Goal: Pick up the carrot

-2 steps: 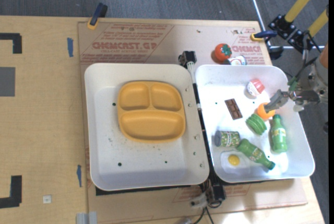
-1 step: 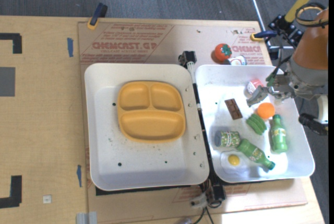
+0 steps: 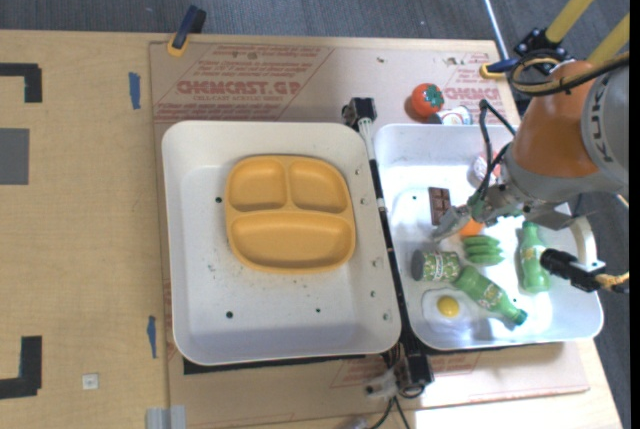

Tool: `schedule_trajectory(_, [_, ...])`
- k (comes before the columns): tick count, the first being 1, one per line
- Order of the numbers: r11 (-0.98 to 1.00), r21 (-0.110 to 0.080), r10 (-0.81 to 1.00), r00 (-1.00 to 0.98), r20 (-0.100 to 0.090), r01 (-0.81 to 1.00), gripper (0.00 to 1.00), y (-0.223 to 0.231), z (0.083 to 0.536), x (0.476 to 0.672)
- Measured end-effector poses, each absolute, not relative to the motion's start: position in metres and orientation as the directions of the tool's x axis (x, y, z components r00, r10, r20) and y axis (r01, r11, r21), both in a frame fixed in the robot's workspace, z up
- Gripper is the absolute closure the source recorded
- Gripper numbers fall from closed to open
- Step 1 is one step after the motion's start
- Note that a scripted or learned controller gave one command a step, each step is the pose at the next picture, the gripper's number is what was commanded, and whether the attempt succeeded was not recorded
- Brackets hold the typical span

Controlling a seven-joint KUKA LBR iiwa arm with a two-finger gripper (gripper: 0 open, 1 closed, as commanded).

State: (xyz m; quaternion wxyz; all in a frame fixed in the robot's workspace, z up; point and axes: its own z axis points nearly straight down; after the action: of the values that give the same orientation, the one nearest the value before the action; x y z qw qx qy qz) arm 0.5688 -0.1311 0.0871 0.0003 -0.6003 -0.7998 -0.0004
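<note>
Brown cardboard covers the bench [image 3: 90,217], with two white bins at centre and right of the frame. Inside the right bin [image 3: 580,317], the claw [image 3: 468,217] hangs just above and left of the carrot [image 3: 472,229], touching or nearly so; whether it grips cannot be told.

Left bin [image 3: 190,247] — white, dark specks on its floor. Within it, divided plate [image 3: 290,212] — plain mustard yellow. Right bin [image 3: 415,152] — white. Within it: carrot [image 3: 472,228], orange; bottles [image 3: 490,292], green; fried egg [image 3: 447,306], white with yellow yolk; small block [image 3: 438,204], dark brown. Beyond the right bin, tomato [image 3: 425,101] — red-orange, green top.
</note>
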Motion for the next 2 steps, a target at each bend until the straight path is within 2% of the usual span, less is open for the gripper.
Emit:
schedule_trajectory(1, [0.278, 0.005, 0.961, -0.278, -0.003, 0.961, 1.0, -0.132, 0.099, 0.57])
schedule_trajectory(2, [0.121, 0.002, 0.993, -0.121, -0.001, 0.993, 1.0, -0.136, 0.208, 0.525])
